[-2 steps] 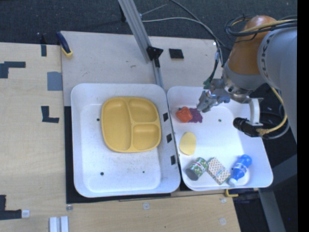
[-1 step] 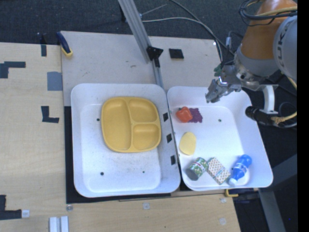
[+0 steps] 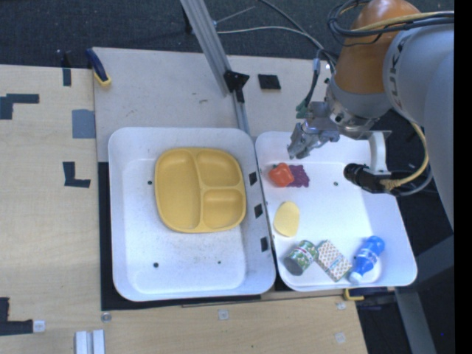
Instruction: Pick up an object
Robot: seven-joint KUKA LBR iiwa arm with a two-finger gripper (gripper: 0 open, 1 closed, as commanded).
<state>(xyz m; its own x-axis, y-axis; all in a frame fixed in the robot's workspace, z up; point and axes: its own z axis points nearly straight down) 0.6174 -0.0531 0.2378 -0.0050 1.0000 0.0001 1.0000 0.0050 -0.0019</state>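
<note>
Hovering over the right bin (image 3: 383,220), my tool (image 3: 299,150) hangs just above the orange toy (image 3: 279,174) and purple toy (image 3: 298,175). I cannot tell how my tool is set. I think I should go straight down on the orange toy and squeeze it in the middle.

Tray (image 3: 200,189) in left bin (image 3: 125,220)
</note>
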